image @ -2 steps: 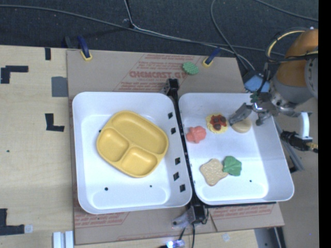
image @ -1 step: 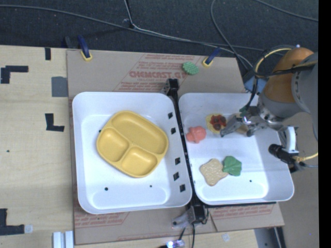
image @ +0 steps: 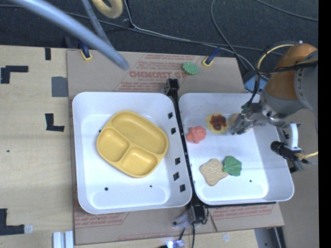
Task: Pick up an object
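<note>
Gripper (image: 239, 124) low in right bin (image: 258, 190), just right of yellow-red toy (image: 217, 122); grip state indiscernible. Pink piece (image: 196, 134) left of toy; beige piece (image: 211, 171) touching green piece (image: 232, 166), nearer front wall. Yellow tray (image: 133, 142) in left bin (image: 88, 154).

Lighting: even, bright overhead; my white bins (image: 83, 138) read almost overexposed. Shadows: soft, faint beneath the yellow tray (image: 132, 143). Focus: grey pole (image: 62, 17) at upper left blurred. Overall: low resolution, my gripper (image: 239, 125) slightly indistinct.
</note>
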Available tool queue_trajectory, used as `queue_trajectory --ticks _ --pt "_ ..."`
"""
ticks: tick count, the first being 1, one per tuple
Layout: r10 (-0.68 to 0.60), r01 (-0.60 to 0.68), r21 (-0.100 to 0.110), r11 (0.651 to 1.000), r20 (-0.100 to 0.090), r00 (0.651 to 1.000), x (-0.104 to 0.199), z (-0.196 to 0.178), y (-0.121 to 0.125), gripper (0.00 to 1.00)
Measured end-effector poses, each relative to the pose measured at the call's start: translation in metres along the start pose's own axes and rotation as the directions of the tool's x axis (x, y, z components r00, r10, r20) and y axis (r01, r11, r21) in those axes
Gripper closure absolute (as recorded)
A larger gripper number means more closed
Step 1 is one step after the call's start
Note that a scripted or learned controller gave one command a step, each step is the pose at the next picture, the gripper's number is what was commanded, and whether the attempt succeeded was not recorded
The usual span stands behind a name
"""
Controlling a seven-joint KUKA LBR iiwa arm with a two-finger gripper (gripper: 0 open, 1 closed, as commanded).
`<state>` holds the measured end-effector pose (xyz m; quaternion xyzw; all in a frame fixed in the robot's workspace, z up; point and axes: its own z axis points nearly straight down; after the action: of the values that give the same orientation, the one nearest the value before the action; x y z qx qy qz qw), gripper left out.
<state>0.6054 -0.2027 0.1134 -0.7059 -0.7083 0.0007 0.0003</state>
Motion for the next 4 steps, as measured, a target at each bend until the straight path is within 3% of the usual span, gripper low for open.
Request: queue_trajectory --ticks 3,4 --pt "0.001 -0.001 -0.007 1.000 0.001 1.000 -0.003 -0.146 0.005 1.00" --pt "-0.002 0.002 0.001 1.000 -0.002 1.000 0.053 -0.132 -0.008 1.00"
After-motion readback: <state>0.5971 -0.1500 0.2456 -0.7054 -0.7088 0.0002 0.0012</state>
